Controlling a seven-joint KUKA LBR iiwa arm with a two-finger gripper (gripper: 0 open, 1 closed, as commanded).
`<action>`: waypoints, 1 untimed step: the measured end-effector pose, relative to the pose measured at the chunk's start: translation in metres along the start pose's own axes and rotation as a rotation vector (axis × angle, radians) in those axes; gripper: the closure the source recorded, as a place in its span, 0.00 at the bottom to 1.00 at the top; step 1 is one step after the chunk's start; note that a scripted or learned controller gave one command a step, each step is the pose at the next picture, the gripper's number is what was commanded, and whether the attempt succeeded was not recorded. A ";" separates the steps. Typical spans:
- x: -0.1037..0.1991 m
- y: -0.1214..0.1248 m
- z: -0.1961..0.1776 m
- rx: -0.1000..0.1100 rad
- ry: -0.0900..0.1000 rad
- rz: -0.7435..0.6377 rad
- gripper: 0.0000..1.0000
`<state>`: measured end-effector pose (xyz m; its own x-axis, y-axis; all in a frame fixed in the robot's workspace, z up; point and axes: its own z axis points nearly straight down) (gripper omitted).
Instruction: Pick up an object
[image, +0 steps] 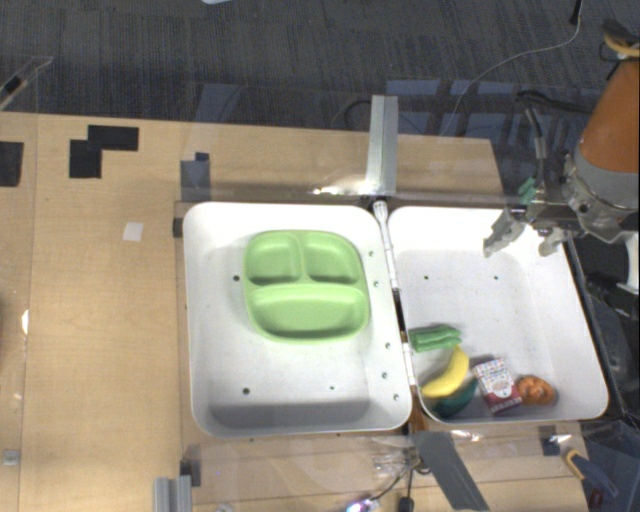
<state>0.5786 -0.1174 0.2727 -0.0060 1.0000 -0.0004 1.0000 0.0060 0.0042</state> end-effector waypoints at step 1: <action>0.036 0.008 0.014 -0.001 0.000 -0.189 0.00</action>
<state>0.5867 -0.0812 0.2588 -0.1934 0.9811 -0.0008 0.9811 0.1934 0.0049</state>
